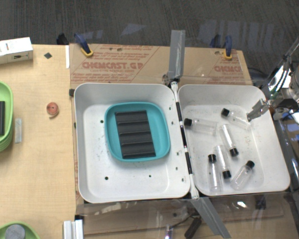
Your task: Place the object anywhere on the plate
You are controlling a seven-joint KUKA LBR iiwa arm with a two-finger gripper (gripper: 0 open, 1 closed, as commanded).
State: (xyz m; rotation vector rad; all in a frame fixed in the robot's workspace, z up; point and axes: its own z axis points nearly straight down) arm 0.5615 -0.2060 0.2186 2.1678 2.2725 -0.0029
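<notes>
A light wooden bench (35, 173) fills the left side. Brown cardboard (119, 63) lies beneath the bins, held by clamps (83, 45). Dark grey floor (139, 9) stretches behind.

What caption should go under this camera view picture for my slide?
Clear plastic vials with black caps lie in the right white bin; a teal square plate waits in the left bin while the end effector reaches in.

Six small clear vials with black caps (224, 146), lying on their sides, scattered in the right white bin (276, 183). Teal plate (162, 133) with dark ridged insert, flat in the left bin (89, 178).
</notes>
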